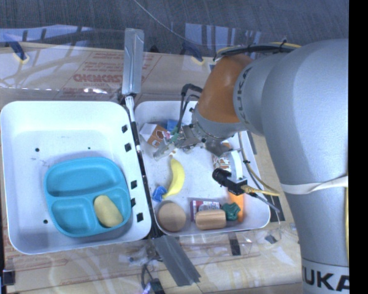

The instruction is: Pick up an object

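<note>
Tabletop (61, 72) covered in clear taped film carries two white bins side by side. Left bin (24, 121): a blue divided tray (80, 179) with a yellow potato-like item (108, 211) in its near right compartment. Right bin (257, 220): banana (175, 177) at centre, brown ball (171, 216) at the near edge, wooden block (210, 219) just right of it, green piece (232, 211), small clutter at far left. Arm (294, 115) reaches in from the right, orange band (224, 94) above the wrist, angled down. End effector (172, 141) sits over the far-left clutter, just beyond the banana; grip state cannot be told.
</note>
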You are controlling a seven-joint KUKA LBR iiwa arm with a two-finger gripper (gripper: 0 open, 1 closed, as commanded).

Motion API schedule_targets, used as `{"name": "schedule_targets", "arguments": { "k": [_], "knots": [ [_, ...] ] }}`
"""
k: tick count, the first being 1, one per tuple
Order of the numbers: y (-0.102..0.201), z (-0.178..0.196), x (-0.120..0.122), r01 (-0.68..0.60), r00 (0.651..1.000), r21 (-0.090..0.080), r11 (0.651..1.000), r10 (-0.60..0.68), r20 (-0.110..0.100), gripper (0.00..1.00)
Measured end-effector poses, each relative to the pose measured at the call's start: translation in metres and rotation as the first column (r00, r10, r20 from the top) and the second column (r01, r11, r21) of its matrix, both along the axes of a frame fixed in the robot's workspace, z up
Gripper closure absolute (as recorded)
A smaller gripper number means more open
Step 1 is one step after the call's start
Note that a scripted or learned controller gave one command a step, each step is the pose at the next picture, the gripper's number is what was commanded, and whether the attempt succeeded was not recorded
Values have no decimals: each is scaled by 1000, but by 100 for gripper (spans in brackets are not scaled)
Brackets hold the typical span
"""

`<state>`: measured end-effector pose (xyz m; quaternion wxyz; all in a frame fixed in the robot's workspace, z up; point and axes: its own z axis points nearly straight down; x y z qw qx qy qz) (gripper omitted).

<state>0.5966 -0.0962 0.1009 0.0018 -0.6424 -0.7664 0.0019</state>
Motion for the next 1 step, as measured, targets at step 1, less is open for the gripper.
{"name": "schedule_targets", "arguments": {
  "k": [1],
  "knots": [
    [-12,-10,-41,70,998,1,998,-70,0,0]
  ]
}}
